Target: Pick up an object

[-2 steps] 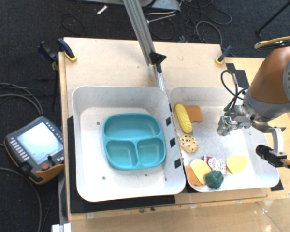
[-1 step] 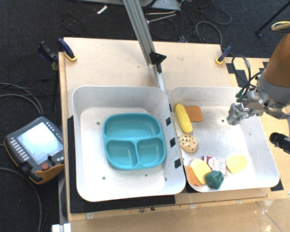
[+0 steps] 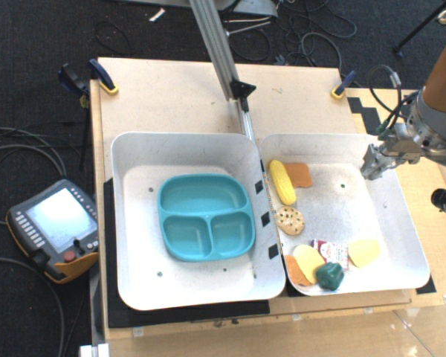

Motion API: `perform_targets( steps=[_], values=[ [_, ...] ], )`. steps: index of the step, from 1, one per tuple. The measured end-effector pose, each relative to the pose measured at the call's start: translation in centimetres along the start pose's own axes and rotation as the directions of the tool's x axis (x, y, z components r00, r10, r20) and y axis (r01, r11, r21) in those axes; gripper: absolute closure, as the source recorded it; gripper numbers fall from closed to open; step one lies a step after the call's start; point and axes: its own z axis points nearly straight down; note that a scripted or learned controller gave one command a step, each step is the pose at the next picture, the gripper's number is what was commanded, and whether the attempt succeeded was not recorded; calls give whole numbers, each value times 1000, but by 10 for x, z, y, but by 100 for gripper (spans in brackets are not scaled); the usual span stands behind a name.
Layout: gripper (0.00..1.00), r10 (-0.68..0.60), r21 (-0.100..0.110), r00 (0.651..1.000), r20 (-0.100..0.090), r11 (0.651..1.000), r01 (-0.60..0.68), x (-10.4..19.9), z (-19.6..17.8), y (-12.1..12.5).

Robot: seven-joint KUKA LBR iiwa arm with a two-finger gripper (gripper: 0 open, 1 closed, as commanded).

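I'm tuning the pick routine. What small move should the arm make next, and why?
Probably move the gripper left and down toward the corn cob. The gripper sits at the right bin's far right edge, holding nothing, and the corn lies fairly apart from the cookie below it.

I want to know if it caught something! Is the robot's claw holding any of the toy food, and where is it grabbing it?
Nothing is held. The gripper hangs over the right bin's far edge, away from the food.

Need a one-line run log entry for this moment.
gripper: above right bin's right edge, nothing seen held | corn, cookie: in right bin | teal tray: left bin
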Motion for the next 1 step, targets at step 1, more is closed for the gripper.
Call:
perform_targets(
  steps=[1],
  values=[
    [100, -4, 7, 1000, -3, 1000, 4, 43, 9, -4]
  ],
)
